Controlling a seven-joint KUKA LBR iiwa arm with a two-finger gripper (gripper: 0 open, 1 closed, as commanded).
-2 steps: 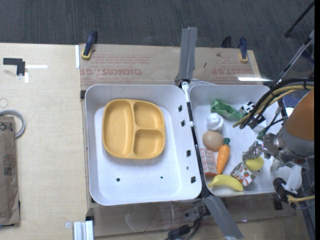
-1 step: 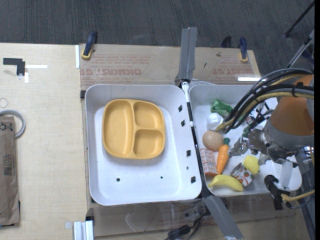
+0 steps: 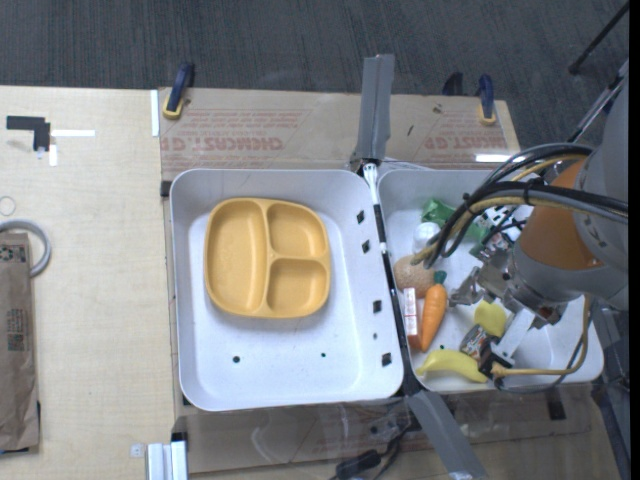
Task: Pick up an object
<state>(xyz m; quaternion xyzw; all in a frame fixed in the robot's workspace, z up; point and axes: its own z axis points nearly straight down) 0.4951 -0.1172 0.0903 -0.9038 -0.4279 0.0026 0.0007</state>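
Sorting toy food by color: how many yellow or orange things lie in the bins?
3: a tray in the left bin; a carrot and a banana in the right bin. The arm may hide more.

A robotics lab bench is showing itself here: two shallow white bins are sitting side by side on a light wooden bench, with printed cardboard being held down by blue clamps. A grey arm with an orange band is reaching in, trailing black cables, over dark carpet.
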